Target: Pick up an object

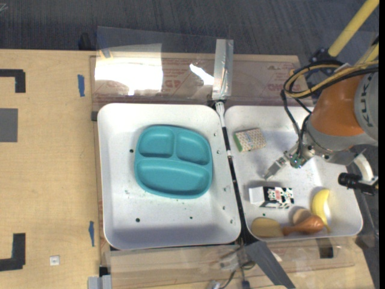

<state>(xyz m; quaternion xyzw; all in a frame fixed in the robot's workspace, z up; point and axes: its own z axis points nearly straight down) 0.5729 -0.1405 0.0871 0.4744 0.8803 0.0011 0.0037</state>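
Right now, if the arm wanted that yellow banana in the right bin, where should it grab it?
Probably across the banana's middle, coming straight down from above. It lies flat near the right bin's far-right wall, curved and narrow, so two fingers could close across its short width. The brown object sits close at its lower end, so the upper half looks freer.

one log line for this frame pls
claw: over right bin, holding nothing | nearest: black-and-white box | also: patterned block, banana | left bin: teal divided plate
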